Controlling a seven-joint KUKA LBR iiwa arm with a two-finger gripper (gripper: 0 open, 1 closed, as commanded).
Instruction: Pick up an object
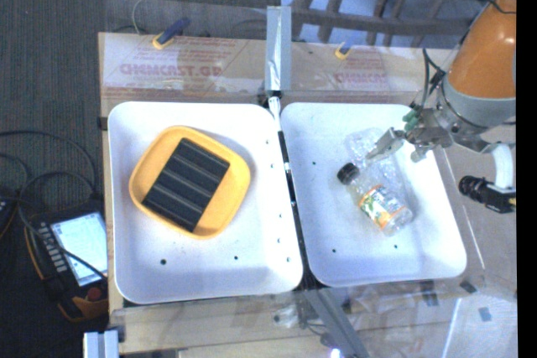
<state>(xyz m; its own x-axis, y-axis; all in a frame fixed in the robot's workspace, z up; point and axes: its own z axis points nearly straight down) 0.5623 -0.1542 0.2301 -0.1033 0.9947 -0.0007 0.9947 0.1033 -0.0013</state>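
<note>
White bins: I see two shallow bins side by side on the bench, the left bin (126, 264) and the right bin (436, 256); I place everything else against the right bin.
Bottle: a clear plastic bottle (376, 195) lies on its side on the floor of the right bin, near its middle, with a black cap (346, 173) pointing toward the left bin and an orange and green label (379, 207) near its other end.
Wrapping: a crumpled bit of clear plastic (366, 145) lies just beyond the bottle's cap end, toward the right bin's far wall.
Gripper: my gripper (401, 142) hangs over the far right part of the right bin, above and beside the crumpled plastic, its two fingers (385, 143) spread apart with nothing between them that I can see.
Arm: the orange band (491, 46) and grey wrist sit over the right bin's right rim.
Dish: a yellow dish (190, 180) with a dark ribbed block (186, 183) on it rests in the left bin, well apart from the right bin's bottle.
</note>
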